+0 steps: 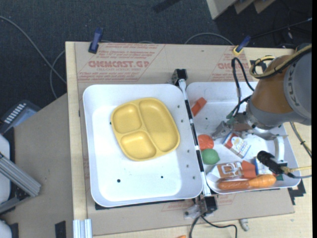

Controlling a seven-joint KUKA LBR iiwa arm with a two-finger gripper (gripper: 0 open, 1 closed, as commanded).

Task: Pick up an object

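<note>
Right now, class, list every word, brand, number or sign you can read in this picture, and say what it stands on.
"CHEMCAST G.P", in red, on the brown board under the bins, upper left.
The same red print near the board's upper right: partly hidden, unreadable.
Smaller red lines on the board: blurred.
Print on the small carton and the orange packet in the right bin: too small to read.
</note>
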